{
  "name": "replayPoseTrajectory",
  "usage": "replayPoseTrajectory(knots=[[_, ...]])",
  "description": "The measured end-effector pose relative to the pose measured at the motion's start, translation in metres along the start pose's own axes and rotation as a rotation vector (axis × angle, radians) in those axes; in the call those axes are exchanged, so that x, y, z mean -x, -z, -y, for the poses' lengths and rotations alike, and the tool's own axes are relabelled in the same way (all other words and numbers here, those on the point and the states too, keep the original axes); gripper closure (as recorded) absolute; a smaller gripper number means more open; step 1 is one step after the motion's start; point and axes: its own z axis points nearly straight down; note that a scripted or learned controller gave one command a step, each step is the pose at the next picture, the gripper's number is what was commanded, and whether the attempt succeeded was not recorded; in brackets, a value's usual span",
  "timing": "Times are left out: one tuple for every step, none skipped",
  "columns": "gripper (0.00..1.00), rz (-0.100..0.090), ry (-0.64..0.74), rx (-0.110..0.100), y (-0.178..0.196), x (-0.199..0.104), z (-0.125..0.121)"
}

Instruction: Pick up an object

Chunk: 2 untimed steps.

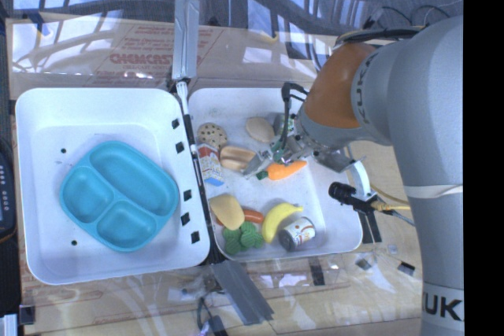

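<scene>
My gripper [272, 157] is low in the right bin [346, 228], near its middle, with the grey arm and its orange band [335, 90] coming in from the right. An orange carrot [288, 169] lies right at the gripper's tip, touching or nearly touching it. A hot-dog bun [235, 157] sits just left of the gripper, and a beige oval piece [258, 128] lies just behind it. I see nothing lifted off the bin floor.
The right bin also holds a cookie [211, 133], a small red-and-white packet [208, 164], a yellow slice [227, 210], broccoli [242, 236], a banana [277, 220] and a tin can [298, 233]. A blue divided plate [118, 193] lies in the left bin [31, 130].
</scene>
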Motion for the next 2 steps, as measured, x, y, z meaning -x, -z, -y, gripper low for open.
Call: replayPoseTrajectory(knots=[[0.00, 0.001, -0.053, 0.002, -0.0049, 0.0271, 0.0080], [1.00, -0.004, -0.046, -0.002, 0.0012, 0.0254, 0.0070]])
